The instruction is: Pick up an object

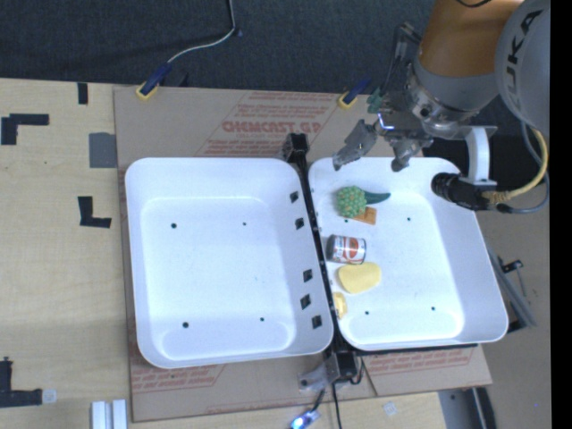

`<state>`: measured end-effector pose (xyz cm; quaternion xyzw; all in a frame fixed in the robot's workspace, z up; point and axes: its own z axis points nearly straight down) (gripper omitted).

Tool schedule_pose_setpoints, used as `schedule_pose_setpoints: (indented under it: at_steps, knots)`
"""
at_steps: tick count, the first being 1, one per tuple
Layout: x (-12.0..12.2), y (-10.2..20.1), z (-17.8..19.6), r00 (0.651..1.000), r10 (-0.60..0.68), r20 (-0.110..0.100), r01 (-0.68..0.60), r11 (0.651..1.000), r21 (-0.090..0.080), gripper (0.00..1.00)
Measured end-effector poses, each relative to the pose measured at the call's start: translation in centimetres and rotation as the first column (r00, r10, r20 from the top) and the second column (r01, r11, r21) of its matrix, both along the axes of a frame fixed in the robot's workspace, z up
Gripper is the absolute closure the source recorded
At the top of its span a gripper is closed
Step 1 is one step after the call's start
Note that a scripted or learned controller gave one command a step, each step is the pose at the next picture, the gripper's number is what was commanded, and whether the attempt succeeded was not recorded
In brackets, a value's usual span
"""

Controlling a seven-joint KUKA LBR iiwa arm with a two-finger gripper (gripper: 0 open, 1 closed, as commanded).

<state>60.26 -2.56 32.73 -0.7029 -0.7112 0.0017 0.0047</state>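
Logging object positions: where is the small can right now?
The small can lies in the right bin, near its left wall, between the green toy and the yellow piece.

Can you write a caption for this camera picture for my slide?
Open gripper hovers over the right bin above a green toy, can and yellow toy.

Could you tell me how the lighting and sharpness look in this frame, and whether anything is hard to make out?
Camera view: even, soft light; the right bin and left bin are bright but keep their rim detail, with faint shadows. The can and green toy are small and slightly soft. The open gripper is mildly blurred.
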Motion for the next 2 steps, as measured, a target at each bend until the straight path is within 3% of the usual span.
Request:
schedule_pose_setpoints:
  at_steps: [1, 2]
  knots:
    - [0.1, -0.7, 1.5, 1.000, -0.007, 0.007, 0.007, 1.000, -0.004, 1.00]
    - [-3.0, 9.8, -3.6, 1.000, 0.000, 0.001, 0.000, 1.000, -0.002, 1.00]
